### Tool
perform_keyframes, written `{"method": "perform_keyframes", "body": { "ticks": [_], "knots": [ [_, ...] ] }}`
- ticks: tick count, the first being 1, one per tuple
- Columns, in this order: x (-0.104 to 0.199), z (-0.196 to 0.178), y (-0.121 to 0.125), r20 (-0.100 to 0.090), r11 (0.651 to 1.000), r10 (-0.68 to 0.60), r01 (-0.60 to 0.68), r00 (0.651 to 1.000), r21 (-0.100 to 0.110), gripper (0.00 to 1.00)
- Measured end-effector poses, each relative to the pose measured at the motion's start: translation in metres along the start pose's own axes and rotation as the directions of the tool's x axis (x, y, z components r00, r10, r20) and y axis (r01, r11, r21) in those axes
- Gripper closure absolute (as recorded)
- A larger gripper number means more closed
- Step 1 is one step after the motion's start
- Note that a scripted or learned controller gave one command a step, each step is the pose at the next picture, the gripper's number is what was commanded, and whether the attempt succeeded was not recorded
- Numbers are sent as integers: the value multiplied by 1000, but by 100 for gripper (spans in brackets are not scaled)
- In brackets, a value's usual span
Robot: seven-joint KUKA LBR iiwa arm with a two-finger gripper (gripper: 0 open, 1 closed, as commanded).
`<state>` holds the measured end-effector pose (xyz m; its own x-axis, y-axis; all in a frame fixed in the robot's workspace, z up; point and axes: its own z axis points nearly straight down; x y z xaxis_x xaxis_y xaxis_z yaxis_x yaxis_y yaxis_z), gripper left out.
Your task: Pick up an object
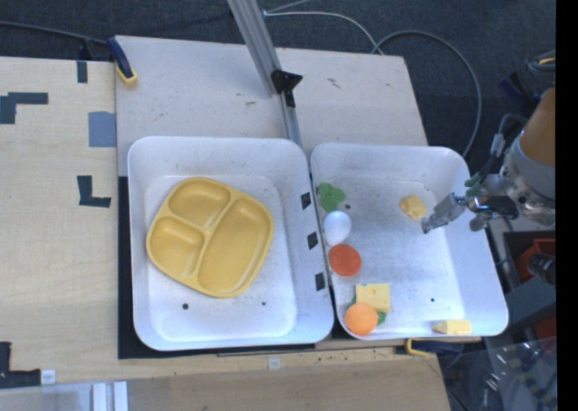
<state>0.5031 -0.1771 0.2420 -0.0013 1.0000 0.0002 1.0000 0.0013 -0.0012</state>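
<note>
Gripper [440, 216] state cannot be told from this angle; nothing visible is carried. It hangs over the right bin [470, 296] near that bin's far right wall. Nearest candidate is the pale yellow lump [413, 207], just left of the gripper. Along the bin's left wall lie a green piece [330, 195], a white egg [337, 225] and a red-orange ball [345, 260]; toward its near edge, a yellow block [373, 295], an orange ball [361, 318] and a small yellow wedge [452, 326]. Judged progress: no pick made; descent, closure and lift remain.
</note>
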Motion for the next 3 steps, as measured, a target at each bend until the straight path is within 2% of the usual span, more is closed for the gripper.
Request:
{"method": "perform_keyframes", "body": {
  "ticks": [1, 2, 3],
  "knots": [
    [8, 17, -14, 0, 1000, 3, -3, 1000, 3, 0],
    [8, 6, -12, 0, 1000, 1, -1, 1000, 0, 100],
    [42, 39, 62, 0, 1000, -5, 5, 1000, 0, 100]
  ]
}}
